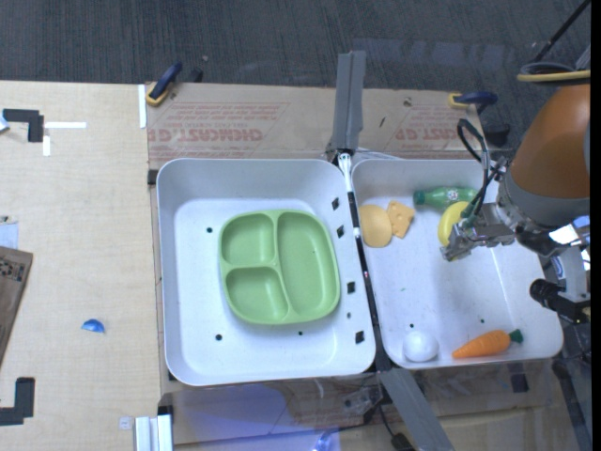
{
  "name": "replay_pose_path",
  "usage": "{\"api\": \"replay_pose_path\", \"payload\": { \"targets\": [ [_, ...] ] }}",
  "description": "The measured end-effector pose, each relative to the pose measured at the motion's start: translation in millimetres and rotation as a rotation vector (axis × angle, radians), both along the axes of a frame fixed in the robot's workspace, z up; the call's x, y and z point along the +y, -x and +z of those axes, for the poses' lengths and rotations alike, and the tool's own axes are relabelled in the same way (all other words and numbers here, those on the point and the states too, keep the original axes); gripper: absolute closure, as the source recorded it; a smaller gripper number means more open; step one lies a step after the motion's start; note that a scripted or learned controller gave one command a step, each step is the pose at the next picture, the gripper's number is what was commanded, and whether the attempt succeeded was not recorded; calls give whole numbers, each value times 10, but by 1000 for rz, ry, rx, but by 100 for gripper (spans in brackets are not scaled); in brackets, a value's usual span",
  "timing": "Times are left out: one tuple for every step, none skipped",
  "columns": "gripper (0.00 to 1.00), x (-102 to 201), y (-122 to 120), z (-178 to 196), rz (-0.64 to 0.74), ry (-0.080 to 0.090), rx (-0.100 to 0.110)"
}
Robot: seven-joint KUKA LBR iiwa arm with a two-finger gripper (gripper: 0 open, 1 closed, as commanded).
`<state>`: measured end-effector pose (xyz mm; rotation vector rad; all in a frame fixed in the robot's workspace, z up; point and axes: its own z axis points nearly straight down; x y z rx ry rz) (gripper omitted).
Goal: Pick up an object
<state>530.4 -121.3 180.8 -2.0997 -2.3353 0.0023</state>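
The right bin [488,299] holds several toy foods. A yellow banana [452,220] lies near the back, with a green bottle [443,195] just behind it. A yellow round fruit [375,225] and a paler yellow piece [402,217] sit at the bin's left wall. At the front lie a white ball [420,347] and an orange carrot [486,344]. My gripper [459,244] reaches in from the right and hangs low, right beside the banana's lower end. I see nothing clearly between its tips.
The left bin [188,252] holds a green divided plate [280,267]. A grey divider [349,101] stands behind where the bins meet. Cables [481,153] hang near the arm. Clamps and a small blue piece [92,326] lie on the bench to the left.
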Motion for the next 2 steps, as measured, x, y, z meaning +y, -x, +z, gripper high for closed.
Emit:
{"api": "replay_pose_path", "payload": {
  "targets": [
    [100, 320, -438, 285, -227, 2, 0],
    [100, 762, -888, 282, -317, 3, 1]
  ]
}}
